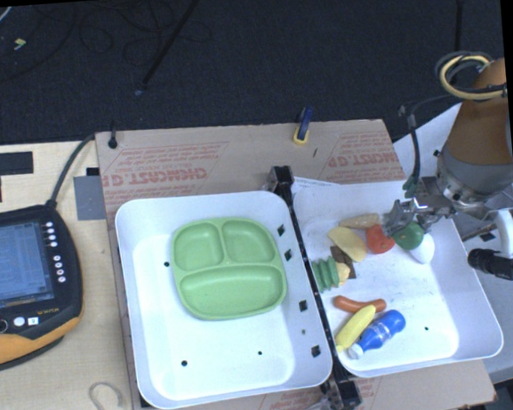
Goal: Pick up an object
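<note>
Tool (409,216) sits low over the upper right part of the right bin (468,328), at the end of the grey arm (477,149) reaching in from the right. Directly at its tip: a small green object (410,236) resting against a white rounded piece (424,248), with a red round object (380,240) just beside on the left. Whether the tool is apart, together or clamped on anything: cannot tell, the tip is dark and cluttered. Likely target is the green object. To do this well: come straight down centred on it, avoid nudging the red neighbour, close only once the piece sits squarely in the gap, then lift slowly and check it comes along. Other candidates lie further left and lower: yellow wedge (348,242), stacked green piece (326,273), orange carrot-like item (358,304), yellow banana shape (355,327), blue bottle (381,332). Left bin (154,360) holds a green divided plate (228,268). Hard to make out: the tip's exact contact with the green object, the beige item (362,222) behind the red one, and what the white piece is.
</note>
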`<state>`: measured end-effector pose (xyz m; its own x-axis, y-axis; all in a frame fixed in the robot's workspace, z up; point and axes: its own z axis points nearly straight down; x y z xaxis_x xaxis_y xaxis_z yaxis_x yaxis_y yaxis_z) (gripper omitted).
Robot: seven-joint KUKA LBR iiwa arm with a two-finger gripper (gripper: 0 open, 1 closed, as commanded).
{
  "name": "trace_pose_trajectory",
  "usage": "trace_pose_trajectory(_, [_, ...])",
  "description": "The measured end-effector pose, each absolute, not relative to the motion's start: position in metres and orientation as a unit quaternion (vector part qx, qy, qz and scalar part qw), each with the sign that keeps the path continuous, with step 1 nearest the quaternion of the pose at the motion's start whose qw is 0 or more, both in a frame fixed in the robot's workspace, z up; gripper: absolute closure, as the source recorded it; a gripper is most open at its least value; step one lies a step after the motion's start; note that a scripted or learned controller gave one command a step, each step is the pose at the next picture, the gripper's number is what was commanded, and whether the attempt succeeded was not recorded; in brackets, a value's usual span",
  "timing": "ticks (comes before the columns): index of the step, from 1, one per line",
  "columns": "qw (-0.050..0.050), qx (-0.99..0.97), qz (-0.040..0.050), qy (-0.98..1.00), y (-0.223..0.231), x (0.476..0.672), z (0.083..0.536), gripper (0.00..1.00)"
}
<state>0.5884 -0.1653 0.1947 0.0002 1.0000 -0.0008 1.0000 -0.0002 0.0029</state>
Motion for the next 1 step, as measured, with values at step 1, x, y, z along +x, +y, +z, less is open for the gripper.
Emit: trace_pose_trajectory(1, [0.001, 0.707, 0.0005, 0.707, -0.1667, 0.5888, 0.2297, 1.00])
